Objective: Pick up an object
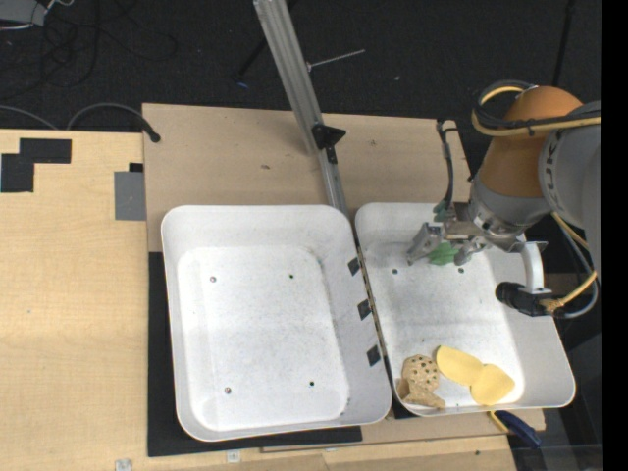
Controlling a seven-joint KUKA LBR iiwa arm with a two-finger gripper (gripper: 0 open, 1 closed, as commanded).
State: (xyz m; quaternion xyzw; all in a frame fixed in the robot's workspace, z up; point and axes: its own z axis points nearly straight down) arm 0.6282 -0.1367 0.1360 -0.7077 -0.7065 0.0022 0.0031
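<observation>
1. The grey arm with its orange band (525, 155) reaches in from the right of the frame, and its gripper (446, 247) is low over the upper part of the right-hand shallow white bin (549, 361).
2. A small green object (443, 255) sits right at the gripper, between its metal fingers (424, 243) by the look of it. Whether the fingers are clamped on it or just straddling it, I cannot tell from this angle.
3. Down at the lower edge of that bin lie three more candidates: two flat yellow oval pieces (474, 373) overlapping each other, and just left of them a tan speckled cookie-like piece (421, 373) tucked into the bin's lower left corner.
4. The left-hand shallow white bin (186, 263) has nothing to do with this attempt.
5. My read: the grasp step on the green object, lift not yet made.
6. Next call: a firm close, then a straight rise clear of the bin wall.
</observation>
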